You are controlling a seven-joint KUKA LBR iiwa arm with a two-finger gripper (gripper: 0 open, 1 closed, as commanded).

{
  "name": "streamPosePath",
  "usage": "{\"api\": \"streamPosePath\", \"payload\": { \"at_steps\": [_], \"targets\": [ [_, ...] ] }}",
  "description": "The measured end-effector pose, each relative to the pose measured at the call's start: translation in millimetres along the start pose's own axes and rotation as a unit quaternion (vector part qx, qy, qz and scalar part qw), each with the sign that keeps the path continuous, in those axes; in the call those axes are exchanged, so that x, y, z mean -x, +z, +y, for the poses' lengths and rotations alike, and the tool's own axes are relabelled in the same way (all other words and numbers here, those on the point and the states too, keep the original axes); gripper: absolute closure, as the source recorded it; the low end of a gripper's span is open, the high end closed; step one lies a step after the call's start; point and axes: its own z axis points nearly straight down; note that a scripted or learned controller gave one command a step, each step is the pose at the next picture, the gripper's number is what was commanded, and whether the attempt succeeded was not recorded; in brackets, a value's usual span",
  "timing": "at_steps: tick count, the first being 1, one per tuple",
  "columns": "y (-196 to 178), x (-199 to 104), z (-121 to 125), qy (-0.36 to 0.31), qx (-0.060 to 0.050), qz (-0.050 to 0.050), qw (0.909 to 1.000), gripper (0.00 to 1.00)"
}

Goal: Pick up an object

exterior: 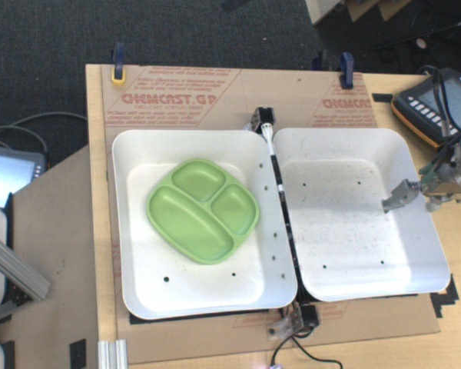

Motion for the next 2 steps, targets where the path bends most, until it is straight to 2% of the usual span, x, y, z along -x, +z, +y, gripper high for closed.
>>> {"api": "streamPosePath", "payload": {
  "at_steps": [1,2],
  "targets": [
    [136.6,-9.8,69.5,-0.002,0.000,0.000,1.0000,0.00],
    [129.4,-7.7,69.0,0.000,0.001,0.000,1.0000,0.00]
  ]
}}
